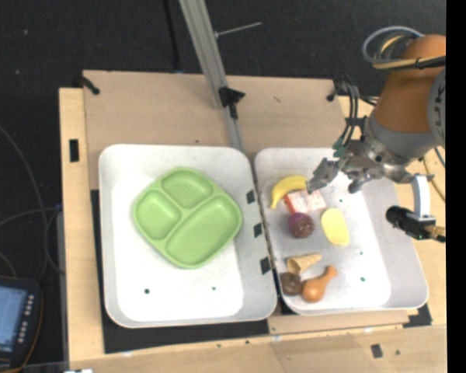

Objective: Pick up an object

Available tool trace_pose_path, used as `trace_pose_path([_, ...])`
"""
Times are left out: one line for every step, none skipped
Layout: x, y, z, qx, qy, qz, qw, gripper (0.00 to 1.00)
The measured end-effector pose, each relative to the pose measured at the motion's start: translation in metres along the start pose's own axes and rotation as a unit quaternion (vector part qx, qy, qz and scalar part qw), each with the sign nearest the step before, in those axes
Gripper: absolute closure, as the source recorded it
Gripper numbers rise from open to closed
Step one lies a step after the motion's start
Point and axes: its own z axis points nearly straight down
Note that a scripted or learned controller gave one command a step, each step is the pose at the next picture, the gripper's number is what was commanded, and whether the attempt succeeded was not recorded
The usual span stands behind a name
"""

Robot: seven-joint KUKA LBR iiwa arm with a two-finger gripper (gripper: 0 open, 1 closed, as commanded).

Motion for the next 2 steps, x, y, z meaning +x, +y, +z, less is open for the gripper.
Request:
trace_pose_path([0.0, 0.0, 0.0, 0.0, 0.0, 0.0, 1.0, 0.0])
trace_pose_path([0.004, 0.009, 0.051, 0.002, -0.001, 0.0, 1.0, 0.0])
